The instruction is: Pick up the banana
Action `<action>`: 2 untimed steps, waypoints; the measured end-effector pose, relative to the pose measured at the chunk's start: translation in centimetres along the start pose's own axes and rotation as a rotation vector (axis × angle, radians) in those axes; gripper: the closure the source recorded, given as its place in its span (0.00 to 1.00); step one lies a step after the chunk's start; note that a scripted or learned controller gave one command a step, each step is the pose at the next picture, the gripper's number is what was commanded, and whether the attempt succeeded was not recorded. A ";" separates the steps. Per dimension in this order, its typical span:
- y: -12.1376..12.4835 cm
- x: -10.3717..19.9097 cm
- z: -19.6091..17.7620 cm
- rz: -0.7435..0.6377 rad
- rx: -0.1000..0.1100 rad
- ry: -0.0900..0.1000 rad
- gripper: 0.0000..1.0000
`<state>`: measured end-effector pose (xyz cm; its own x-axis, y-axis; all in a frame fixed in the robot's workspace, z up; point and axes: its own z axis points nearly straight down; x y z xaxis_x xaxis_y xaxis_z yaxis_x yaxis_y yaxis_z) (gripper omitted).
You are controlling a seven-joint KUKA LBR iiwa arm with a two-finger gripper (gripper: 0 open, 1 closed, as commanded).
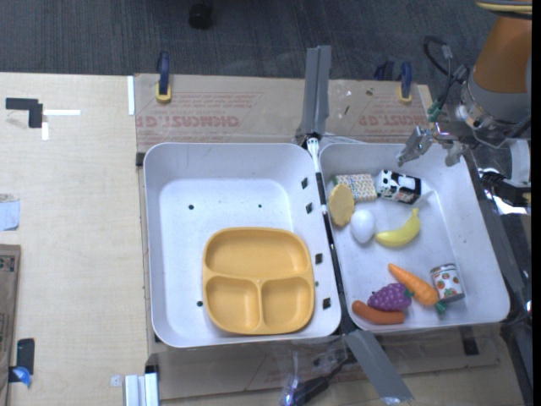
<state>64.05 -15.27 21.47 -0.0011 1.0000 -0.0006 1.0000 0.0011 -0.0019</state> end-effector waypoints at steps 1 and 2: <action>-2.9 -5.8 11.2 -0.005 -0.001 0.007 0.00; -7.9 -0.2 12.4 -0.069 0.000 0.001 0.00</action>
